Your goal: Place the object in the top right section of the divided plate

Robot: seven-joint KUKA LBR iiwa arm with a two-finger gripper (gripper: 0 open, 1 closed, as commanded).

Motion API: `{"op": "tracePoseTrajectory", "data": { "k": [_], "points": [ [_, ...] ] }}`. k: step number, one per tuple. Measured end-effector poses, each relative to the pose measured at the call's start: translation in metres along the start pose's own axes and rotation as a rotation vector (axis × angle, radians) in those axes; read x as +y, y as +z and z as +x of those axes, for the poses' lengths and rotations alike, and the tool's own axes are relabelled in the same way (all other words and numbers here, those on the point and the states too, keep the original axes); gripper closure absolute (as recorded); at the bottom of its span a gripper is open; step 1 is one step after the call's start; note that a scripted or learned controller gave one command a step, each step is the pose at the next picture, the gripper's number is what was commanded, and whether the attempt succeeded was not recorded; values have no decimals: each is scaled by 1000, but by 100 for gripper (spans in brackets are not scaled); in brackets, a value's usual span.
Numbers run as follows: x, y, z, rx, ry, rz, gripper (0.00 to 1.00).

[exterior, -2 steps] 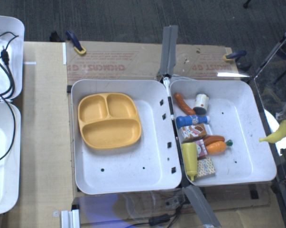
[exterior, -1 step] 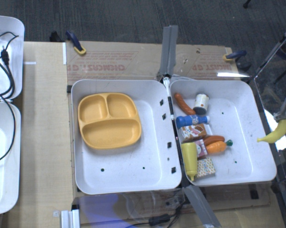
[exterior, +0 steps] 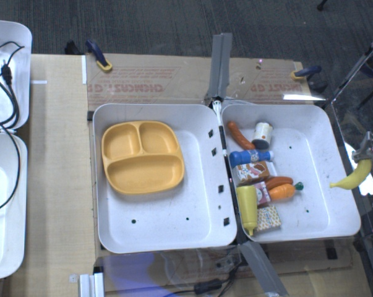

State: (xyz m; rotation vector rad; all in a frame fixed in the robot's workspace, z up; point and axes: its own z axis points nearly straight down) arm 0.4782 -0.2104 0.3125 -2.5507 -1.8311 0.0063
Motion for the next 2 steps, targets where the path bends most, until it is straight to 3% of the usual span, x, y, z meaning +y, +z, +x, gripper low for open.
{"op": "tracePoseTrajectory", "data": {
  "k": [2],
  "points": [
    [25,12,3,0,148,0,100]
  ]
}}
